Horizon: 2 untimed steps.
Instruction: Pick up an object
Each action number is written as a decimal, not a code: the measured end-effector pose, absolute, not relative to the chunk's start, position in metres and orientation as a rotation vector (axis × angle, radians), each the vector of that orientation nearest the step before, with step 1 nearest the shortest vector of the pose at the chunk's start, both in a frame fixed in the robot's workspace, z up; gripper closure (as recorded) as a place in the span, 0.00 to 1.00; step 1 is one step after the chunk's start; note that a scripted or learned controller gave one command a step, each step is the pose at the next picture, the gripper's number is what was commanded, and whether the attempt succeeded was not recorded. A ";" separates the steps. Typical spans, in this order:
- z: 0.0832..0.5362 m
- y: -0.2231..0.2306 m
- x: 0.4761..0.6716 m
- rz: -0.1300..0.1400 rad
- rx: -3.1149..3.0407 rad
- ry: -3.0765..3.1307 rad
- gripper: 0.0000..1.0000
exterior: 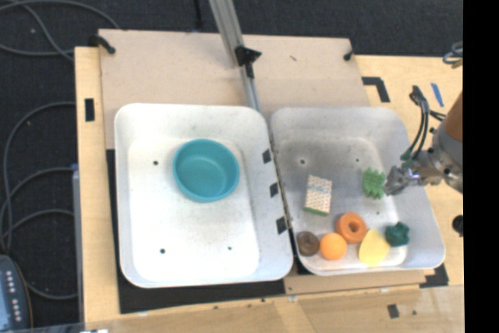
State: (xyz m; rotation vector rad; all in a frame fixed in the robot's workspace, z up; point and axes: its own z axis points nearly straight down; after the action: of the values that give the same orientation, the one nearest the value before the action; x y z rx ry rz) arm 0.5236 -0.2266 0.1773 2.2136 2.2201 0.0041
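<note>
In the right bin (327, 125) lie a light green toy (373, 182), a pale patterned block (317, 194), an orange ring (352, 227), an orange ball (333, 246), a yellow piece (374, 247), a dark green piece (398, 233) and a brown ring (308, 243). My gripper (396, 180) sits at the bin's right side, just right of the light green toy and close to it. No object shows between the fingers.
A teal bowl (206, 170) rests in the left bin (156, 129). A slanted metal rail (226, 12) runs down to the gap between the bins. Cables (421, 121) hang by the arm at the right.
</note>
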 end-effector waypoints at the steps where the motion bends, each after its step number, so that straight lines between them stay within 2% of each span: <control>1: 0.207 -0.228 0.525 0.004 2.214 2.222 1.00; 2: 0.203 -0.181 0.533 0.002 2.214 2.229 1.00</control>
State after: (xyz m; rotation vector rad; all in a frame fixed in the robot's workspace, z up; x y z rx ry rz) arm 0.5327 -0.1805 0.2034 2.2137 2.2286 0.0023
